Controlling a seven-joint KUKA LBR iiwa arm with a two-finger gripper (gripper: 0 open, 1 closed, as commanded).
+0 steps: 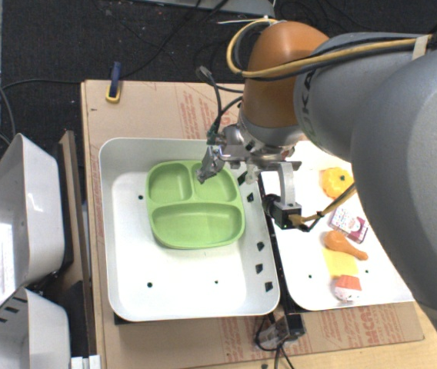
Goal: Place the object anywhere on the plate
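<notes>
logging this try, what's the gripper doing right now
gripper: above the green plate; open or shut cannot be told, nothing seen held.

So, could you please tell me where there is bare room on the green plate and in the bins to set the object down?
The green plate shows bare in its wide near compartment and its far-left one; the gripper hangs over the far-right one. The left bin has bare floor below and left of the plate. The right bin is crowded: yellow duck, pink box, orange drumstick, yellow block.

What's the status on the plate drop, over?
Tool over green plate, upper right section; grip state unclear. Plate bare. Toys, including yellow duck, lying in right bin. Path clear.
</notes>
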